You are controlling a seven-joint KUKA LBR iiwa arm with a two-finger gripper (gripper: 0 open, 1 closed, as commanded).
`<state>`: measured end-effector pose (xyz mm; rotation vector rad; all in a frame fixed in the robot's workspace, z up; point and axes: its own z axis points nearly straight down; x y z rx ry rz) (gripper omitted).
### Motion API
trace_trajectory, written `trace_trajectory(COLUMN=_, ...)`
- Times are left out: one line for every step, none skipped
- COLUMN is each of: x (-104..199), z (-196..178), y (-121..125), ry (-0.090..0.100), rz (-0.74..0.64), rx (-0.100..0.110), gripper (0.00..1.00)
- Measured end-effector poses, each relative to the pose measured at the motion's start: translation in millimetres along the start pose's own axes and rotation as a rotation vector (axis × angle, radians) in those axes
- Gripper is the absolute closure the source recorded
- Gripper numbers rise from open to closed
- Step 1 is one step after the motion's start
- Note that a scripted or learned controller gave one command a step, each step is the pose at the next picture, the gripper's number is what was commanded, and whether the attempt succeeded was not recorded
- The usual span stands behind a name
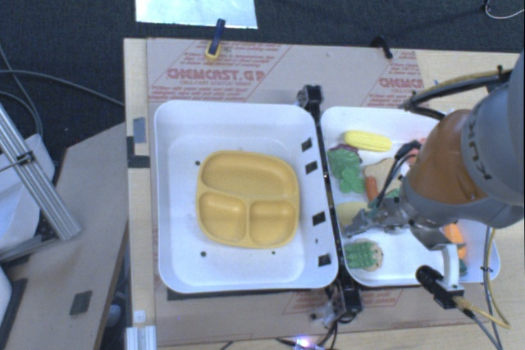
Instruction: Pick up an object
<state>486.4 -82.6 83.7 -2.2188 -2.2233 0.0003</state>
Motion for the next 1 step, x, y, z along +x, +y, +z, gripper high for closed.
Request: trace_trajectory(x=-0.4, z=-0.4, y=0.2, ry=0.0, rz=0.0, rx=-0.001, gripper=0.0)
